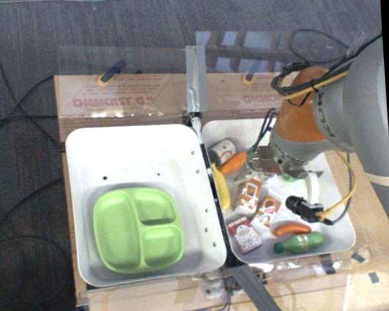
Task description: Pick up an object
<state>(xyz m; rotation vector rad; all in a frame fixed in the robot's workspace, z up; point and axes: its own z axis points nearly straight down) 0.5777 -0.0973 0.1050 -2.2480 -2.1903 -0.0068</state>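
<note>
The right bin (340, 238) holds several small items. An orange carrot (233, 162) lies next to a yellow banana (221, 186). Two small printed cartons (249, 194) (268, 211) sit in the middle, with a red packet (244, 235) in front of them. A red pepper-like piece (292, 229) and a green bottle (299, 244) lie along the front. A white roll (223, 147) sits at the back left. My gripper (265, 161) reaches low into the bin's back half, just right of the carrot, and the wrist above hides its tip.
The left bin (127, 146) holds a green divided plate (138, 228). A black cable end (303, 207) and a yellow cable hang from the wrist over the right bin. A white object (313, 187) lies near the right wall. Cardboard (124, 96) lines the bench behind the bins.
</note>
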